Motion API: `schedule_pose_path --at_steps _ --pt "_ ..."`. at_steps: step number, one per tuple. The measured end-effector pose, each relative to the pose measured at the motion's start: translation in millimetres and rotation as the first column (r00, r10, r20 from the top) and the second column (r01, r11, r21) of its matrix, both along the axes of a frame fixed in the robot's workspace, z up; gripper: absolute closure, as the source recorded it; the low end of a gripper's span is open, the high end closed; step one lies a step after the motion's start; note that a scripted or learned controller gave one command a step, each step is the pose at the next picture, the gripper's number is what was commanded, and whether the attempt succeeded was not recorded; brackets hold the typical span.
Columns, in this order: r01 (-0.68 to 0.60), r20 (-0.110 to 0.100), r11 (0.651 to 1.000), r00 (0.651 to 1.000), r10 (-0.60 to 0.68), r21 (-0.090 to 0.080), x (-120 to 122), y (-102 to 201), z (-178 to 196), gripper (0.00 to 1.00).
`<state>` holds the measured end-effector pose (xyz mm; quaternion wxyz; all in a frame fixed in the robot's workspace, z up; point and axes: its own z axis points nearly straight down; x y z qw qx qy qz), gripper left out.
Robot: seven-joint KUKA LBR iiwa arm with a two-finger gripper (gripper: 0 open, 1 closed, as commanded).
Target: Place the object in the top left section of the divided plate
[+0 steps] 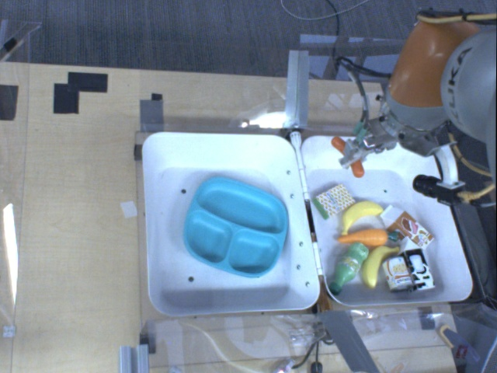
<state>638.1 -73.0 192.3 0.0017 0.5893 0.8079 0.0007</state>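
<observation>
- Step in hand, as I judge it: transport. My claw [359,148] sits over the far-left corner of the right bin [458,286], narrow, with a small orange carrot [349,157] gripped between its fingers. The carrot's ends stick out on both sides of the grip, and it looks lifted off the bin floor.
- Target: the plate [233,225], blue and three-sectioned, lies tilted in the left bin [159,208]. I see nothing in any section. I read the top left section [208,230] as the smaller pocket at the plate's left end, though the tilt makes that reading uncertain.
- Next move calls for: carry the carrot left across the divider [305,208] between the bins, hold height over that rim, then lower over the chosen pocket before opening.
- Other items, right bin: two bananas [362,214] [375,264], a larger carrot [363,238], a green bottle [346,269], a patterned card [335,199], and small packets [409,270]. All lie nearer the camera than the claw, apart from it.
- Obstructions: the divider rim is the only thing on the path. Cables [458,186] hang by the wrist.
</observation>
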Motion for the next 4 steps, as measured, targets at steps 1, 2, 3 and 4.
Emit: schedule_pose_path --at_steps 1,2,3,4 --pt "-0.411 0.001 0.912 0.912 0.411 -0.001 -73 69 77 1.00" --pt "-0.537 0.001 0.844 0.844 0.537 -0.003 -142 39 128 1.00" --pt "-0.622 -0.002 0.783 0.783 0.622 0.000 -151 -17 0 1.00" --pt "-0.706 0.000 0.708 0.708 0.706 -0.002 -109 -13 -98 1.00"
